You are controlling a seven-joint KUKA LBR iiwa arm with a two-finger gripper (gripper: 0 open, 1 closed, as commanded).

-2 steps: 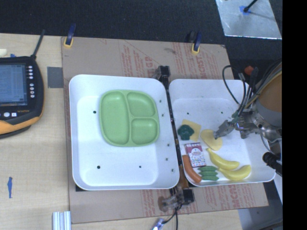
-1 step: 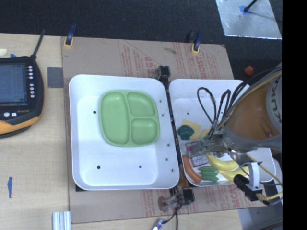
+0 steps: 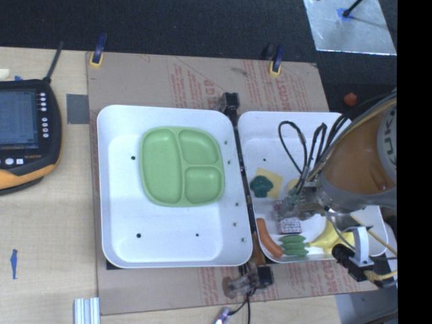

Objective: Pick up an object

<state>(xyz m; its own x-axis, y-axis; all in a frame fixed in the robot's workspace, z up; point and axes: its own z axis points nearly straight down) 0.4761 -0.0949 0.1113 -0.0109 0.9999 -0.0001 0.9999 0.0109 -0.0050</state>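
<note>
> Gripper (image 3: 291, 211) low in the right bin (image 3: 270, 123), amid the toys. Can't tell its state from up here.

>> Closest target? Green pea pod (image 3: 293, 245), just toward the camera, long axis left-right. Orange hot dog (image 3: 268, 240) left of that, angled.

> Further back: dark green lump (image 3: 260, 185), yellow piece (image 3: 271, 179). Left bin (image 3: 169, 245): just a green divided plate (image 3: 181, 166).

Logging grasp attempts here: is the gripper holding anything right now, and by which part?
Cannot be told. The gripper sits low in the right bin, over the toys.
</note>
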